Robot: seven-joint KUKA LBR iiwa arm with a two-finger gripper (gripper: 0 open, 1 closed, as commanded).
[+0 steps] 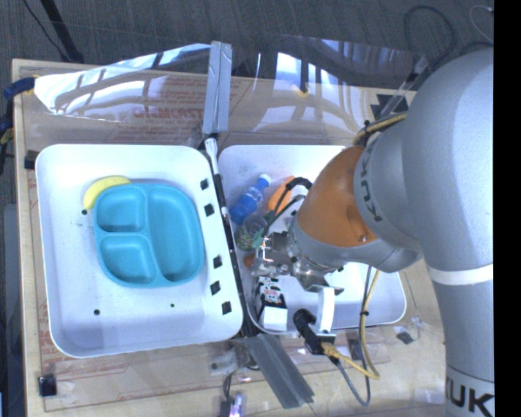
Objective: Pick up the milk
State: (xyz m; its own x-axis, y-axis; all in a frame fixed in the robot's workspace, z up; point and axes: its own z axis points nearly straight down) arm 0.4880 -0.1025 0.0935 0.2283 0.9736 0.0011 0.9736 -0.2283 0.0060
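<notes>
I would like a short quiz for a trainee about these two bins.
1. True or false: the blue divided plate lies in the left bin.
2. What colour is the thing peeking out at the plate's upper left? A) yellow B) red C) green
3. Over which bin is the arm?

Key: 1 true. 2 A, the yellow item. 3 the right bin, beside the blue bottle.

Single fixed camera above bench (35, 129), looking down at slant. Far edge of bench toward 12 o'clock, near edge toward 6. Mid-distance framing: both white bins fit, left bin (61, 259) at 9 o'clock, right bin (391, 298) at centre. Arm (443, 172) enters from 3 o'clock, looms large, nearest lens.
</notes>
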